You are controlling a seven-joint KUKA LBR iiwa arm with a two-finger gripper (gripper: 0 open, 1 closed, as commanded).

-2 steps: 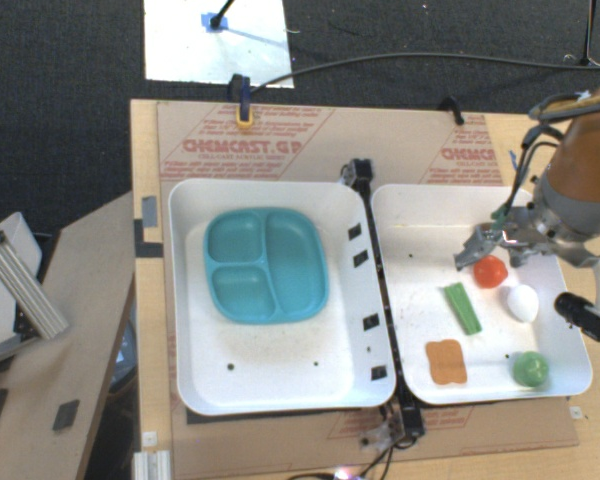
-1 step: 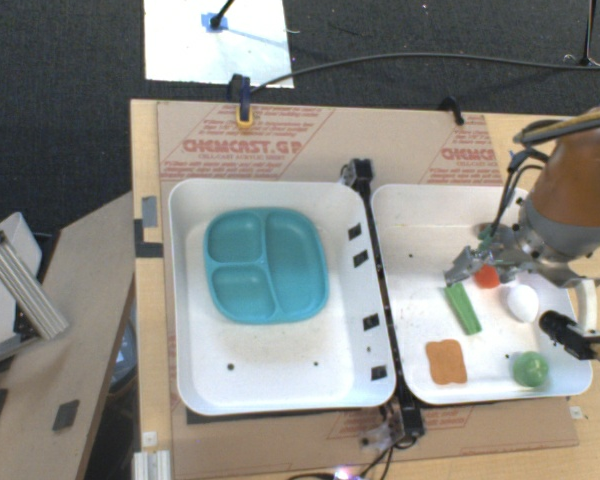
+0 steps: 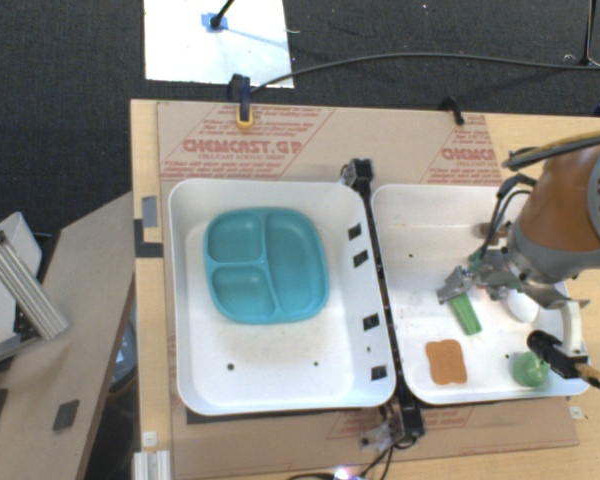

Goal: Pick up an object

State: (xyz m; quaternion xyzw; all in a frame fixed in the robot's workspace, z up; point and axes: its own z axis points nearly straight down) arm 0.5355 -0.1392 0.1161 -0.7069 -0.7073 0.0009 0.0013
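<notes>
Likeliest target: green stick [image 3: 467, 314], lying flat on the floor of the right bin [image 3: 420, 228], tilted a little off the bin's long axis, near the middle. Directly at its upper end, the gripper [image 3: 456, 288] – low over the bin, touching or just above the stick; impossible to say which. Impossible, too, to tell whether spread or pressed together: grey metal and green plastic overlap at this slant. Not to be counted as held. Probably poised there because the stick offers a narrow body, easy to span across its width.

Around it, in the same bin: flat orange patch [image 3: 446, 361] just below the stick, apart from it; small green ball [image 3: 527, 370] in the near right corner; pale white lump [image 3: 521, 306] right beside the wrist, partly hidden under the arm [image 3: 565, 208]. Orange patch thin and flush with the floor – likely hard to get under. Ball likely to roll away from a poor pinch.

In the way: little. Open floor left of the stick, central divider [image 3: 372, 268] well apart. White lump close enough to be nudged by the wrist on a lift.

Further out, the left bin [image 3: 190, 298] with a teal sectioned plate [image 3: 266, 265] lying flat, nowhere near the reach.
</notes>
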